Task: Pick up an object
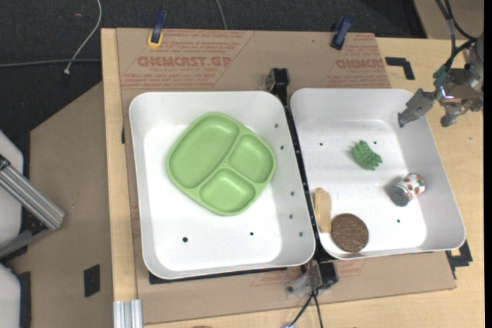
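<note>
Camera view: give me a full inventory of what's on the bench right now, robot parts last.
Bins: two, white, side by side; left bin, right bin.
Divided plate: one, light green, three compartments, middle of left bin.
Leafy toy: one, dark green, centre of right bin.
Brown disc: one, near corner of right bin.
Tan stick: one, against right bin's left wall, beside the disc.
Small grey and white object: one, with orange spots, right side of right bin.
Clamps: two, blue, far board edge.
Gripper: one, grey, over right bin's far right corner, holding nothing, fingers spread.

The gripper (434, 110) is grey metal with two dull fingers (blurred); a green fitting and dark cables sit at three o'clock.
</note>
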You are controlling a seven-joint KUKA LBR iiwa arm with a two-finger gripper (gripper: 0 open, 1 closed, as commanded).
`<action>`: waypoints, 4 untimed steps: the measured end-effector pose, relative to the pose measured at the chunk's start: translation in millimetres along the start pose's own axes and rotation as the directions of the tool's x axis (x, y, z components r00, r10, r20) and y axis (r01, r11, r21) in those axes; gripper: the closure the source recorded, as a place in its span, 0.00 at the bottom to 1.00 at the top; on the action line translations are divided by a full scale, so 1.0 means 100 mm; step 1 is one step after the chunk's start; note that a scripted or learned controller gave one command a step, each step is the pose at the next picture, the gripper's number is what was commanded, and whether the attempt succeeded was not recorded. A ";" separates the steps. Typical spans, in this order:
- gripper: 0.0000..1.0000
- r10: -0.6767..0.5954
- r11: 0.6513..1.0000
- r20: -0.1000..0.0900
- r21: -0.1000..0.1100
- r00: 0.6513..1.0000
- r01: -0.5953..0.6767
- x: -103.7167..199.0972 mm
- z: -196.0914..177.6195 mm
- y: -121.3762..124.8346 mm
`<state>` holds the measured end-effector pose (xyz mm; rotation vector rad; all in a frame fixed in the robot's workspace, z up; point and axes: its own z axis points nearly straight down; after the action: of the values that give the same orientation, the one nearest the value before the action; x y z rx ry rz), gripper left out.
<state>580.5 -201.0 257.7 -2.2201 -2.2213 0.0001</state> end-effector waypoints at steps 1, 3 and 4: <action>0.00 0.000 1.000 -0.002 0.004 1.000 0.000 0.08 0.58 -0.03; 0.00 0.000 1.000 -0.002 0.005 1.000 0.000 0.04 1.68 -0.06; 1.00 0.000 1.000 -0.001 -0.001 1.000 0.000 0.03 1.54 -0.05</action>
<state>575.6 -197.6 104.1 -2.2205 -2.2212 -0.0024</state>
